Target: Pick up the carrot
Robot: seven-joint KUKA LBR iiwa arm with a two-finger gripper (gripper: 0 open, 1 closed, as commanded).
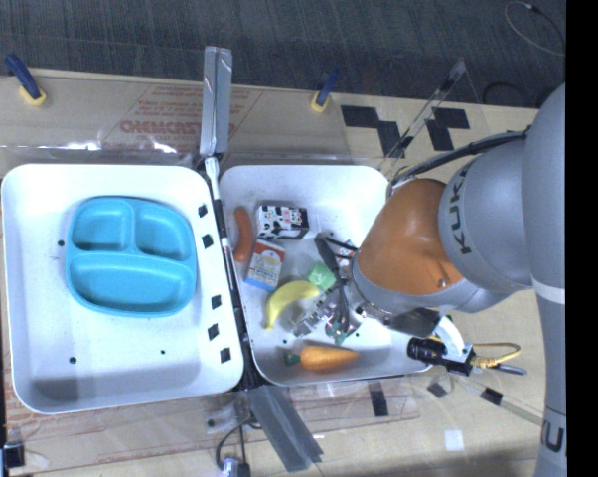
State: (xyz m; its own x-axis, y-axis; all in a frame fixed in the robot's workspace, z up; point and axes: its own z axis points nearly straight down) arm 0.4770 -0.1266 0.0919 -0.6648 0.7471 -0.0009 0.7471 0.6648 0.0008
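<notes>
- Plainly, the carrot lies on its side on the floor of the right bin, close to that bin's near wall, its thicker end toward the arm.
- Just above the carrot hangs the gripper, low inside the bin; clutter and the wrist hide it enough that I cannot tell how it is set, and nothing shows as held in it.
- My guess is the arm leans in this steeply because the carrot sits so near the wall, leaving little room to come straight down.
- Just up and left of the carrot a banana lies close to the gripper, which could get in the way of a grasp.
- Farther up from the carrot are a small red carton, a black-and-white carton and a sausage along the bin's left wall; their print is too small to read.
- Well left of the carrot, the left bin holds a blue divided plate.
- White letters "KU" show on the arm's grey casing; red print on the bench beyond the bins is unreadable.
</notes>
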